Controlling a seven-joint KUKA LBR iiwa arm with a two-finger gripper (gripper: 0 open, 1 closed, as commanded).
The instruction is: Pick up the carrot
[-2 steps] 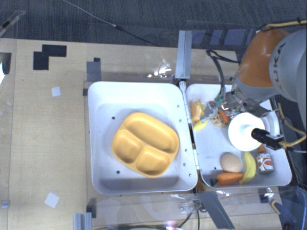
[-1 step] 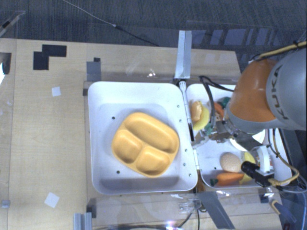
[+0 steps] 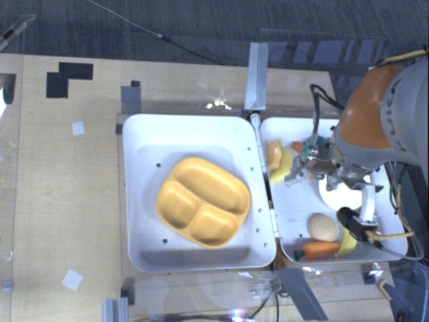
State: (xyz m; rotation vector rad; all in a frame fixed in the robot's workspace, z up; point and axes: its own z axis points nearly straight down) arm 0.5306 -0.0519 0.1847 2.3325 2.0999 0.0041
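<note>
My gripper [image 3: 303,165] hangs over the right bin [image 3: 293,210]; whether it is spread or closed I can't make out. Carrot [image 3: 320,249] lies apart from it, toward the near wall (egg [image 3: 323,227] just beside).

You will find the carrot [image 3: 320,250] in the right bin [image 3: 293,203], at the bottom edge of that bin as the camera shows it. It is orange, short and smooth. It lies flat on its side on the bin floor, lengthwise along the bin's wall and close against it. Which end is the tip cannot be determined.
</note>
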